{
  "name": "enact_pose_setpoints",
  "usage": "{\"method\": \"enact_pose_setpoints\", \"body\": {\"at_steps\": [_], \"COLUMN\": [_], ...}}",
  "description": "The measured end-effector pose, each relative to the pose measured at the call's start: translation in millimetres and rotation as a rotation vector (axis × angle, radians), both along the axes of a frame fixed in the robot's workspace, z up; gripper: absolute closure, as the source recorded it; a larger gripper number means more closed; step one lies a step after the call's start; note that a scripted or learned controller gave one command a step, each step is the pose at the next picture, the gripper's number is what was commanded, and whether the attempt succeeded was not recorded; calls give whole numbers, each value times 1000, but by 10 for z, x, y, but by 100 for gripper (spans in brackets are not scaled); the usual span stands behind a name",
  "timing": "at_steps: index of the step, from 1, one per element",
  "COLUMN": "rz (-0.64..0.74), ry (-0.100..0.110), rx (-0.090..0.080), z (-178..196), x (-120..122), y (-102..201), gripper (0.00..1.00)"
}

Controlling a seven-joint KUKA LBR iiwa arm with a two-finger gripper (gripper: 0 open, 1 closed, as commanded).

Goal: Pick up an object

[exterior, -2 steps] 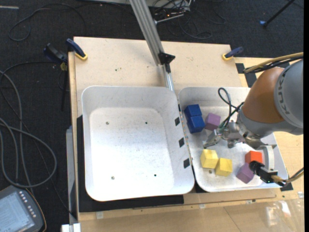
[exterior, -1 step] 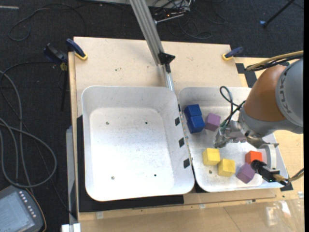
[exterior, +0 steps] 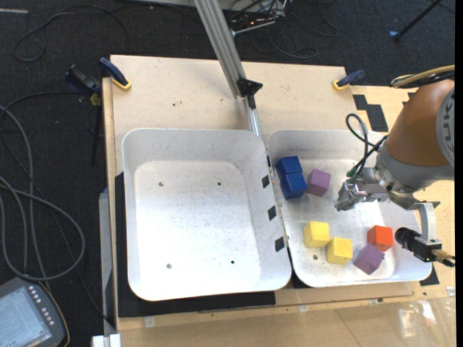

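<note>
Across the bench [exterior: 181,85] lay two shallow white bins, the left bin [exterior: 137,150] at nine o'clock and the right bin [exterior: 340,139] at three o'clock. From three o'clock the grey arm [exterior: 427,129] reached over the right bin. Its gripper [exterior: 346,199] hung near the bin's centre, above bare floor, with nothing visibly between the fingers; whether they were spread or pressed together could not be told. All the candidates sat in the right bin: a blue block [exterior: 291,176] at ten o'clock, a purple cube [exterior: 319,181] just beside it, two yellow cubes [exterior: 316,234] at six o'clock, an orange cube [exterior: 380,236] and a second purple cube [exterior: 370,258] at five o'clock. Judging by this, the approach was under way; the next move called for choosing one cube, centring over it and descending.
</note>
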State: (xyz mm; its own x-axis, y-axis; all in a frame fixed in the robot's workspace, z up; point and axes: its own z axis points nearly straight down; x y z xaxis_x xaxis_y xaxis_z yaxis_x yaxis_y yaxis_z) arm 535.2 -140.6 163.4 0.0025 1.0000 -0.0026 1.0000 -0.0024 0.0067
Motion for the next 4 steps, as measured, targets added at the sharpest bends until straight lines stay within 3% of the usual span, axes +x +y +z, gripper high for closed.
{"method": "enact_pose_setpoints", "body": {"at_steps": [2,4], "rz": [6,11], "ry": [0,4], "rx": [0,4], "z": [1150,1048], "x": [102,608], "y": [-43,974], "gripper": [100,100]}}
